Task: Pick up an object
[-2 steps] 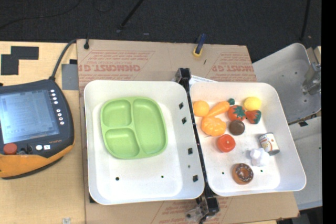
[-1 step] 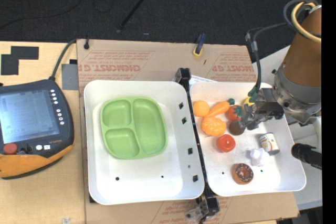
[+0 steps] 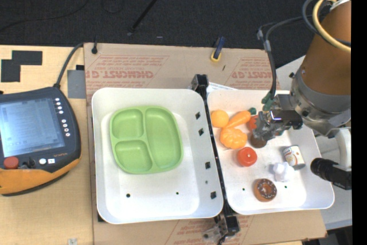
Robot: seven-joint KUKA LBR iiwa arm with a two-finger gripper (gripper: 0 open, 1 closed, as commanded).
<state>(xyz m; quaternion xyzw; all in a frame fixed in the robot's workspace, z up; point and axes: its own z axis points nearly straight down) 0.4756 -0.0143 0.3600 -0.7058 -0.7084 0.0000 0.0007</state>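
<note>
arm (image 3: 327, 66) leans in from the right edge, claw (image 3: 261, 136) down in the right bin (image 3: 318, 195) by the orange fruit (image 3: 233, 137), can't tell its grip

Grey arm (image 3: 321, 83) reaching in from the right edge, orange band at upper right above the wrist, wrist angled down and leftward, two-finger gripper (image 3: 259, 136) low over the right side, pointing downward, dark cable looping above the wrist
</note>
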